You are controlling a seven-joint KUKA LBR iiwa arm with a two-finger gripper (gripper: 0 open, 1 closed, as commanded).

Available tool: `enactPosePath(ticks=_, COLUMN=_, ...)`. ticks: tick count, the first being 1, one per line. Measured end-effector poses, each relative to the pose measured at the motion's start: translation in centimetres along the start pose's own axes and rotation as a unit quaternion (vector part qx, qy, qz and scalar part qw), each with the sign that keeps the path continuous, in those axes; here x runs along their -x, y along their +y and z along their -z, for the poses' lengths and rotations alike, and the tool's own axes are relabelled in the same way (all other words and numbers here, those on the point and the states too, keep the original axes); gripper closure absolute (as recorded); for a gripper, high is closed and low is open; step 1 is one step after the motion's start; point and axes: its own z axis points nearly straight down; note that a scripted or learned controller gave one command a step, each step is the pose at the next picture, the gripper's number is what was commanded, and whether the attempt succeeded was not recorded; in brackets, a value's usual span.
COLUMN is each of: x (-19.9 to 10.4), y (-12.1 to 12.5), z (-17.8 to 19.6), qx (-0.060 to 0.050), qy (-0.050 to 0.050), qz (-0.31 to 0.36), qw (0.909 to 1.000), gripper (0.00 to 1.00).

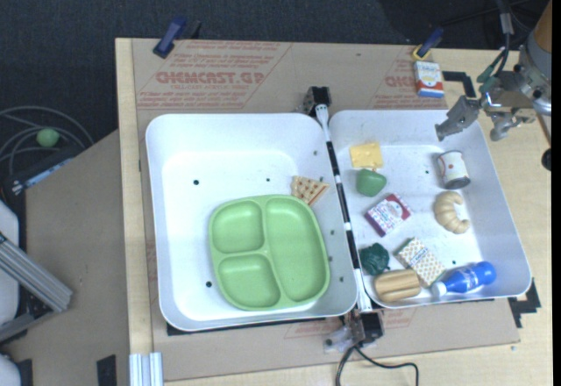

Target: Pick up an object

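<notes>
The right bin [501,200] holds several small objects. Among them are a yellow cheese block [366,154], a green pepper [371,182], a small can [452,167] and a croissant [452,210]. There are also a red packet [387,214], a checkered packet [422,260], a bread roll [397,285] and a blue bottle [463,277]. My gripper [479,123] hangs over the bin's far right corner, above and just behind the can. It is open, with nothing between its fingers.
The left bin [175,165] holds a green divided plate [267,251] and a waffle piece [308,189] by the shared wall. A dark green piece [374,258] lies near the roll. A small box [429,77] sits on the bench behind the right bin.
</notes>
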Motion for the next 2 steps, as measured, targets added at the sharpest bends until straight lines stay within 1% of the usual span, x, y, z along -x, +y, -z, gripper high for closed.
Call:
enactPosePath(ticks=1, x=-5.1, y=-1.5, z=-16.0, qx=-0.002, qy=0.001, qz=0.0, qw=1.0, gripper=0.0)
enactPosePath(ticks=2, x=-7.9, y=5.7, z=-9.8, qx=0.002, qy=0.0, qz=0.001, qw=1.0, gripper=0.0)
